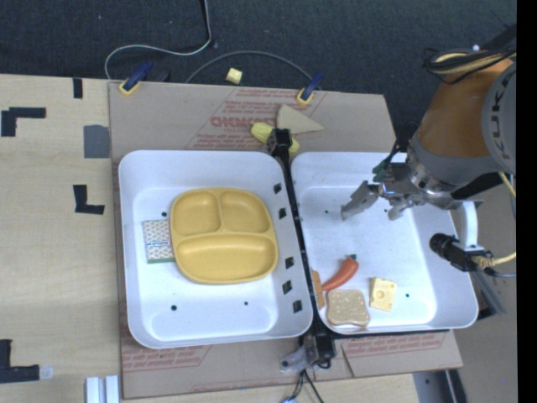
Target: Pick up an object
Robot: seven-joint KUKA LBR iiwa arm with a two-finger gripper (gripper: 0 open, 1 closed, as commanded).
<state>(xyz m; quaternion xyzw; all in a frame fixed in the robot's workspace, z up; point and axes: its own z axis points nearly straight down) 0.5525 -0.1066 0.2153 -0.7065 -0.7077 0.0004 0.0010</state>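
In the right bin [436,250], near its front edge, lie an orange-red chilli pepper with a green stem [341,274], a slice of toast [347,308] and a small yellow cheese wedge [383,294]. My gripper [377,201] hangs over the bin's back half, well behind those items. Its two grey fingers are spread apart, one pointing left [359,201] and one to the right [396,206], with nothing between them. The orange-banded wrist [457,124] rises to the upper right.
The left bin [134,217] holds a yellow divided plate [224,234] and a small patterned sponge [156,240] at its left side. A black clip divider [289,225] runs between the bins. A black fitting [449,250] sits at the right bin's right wall.
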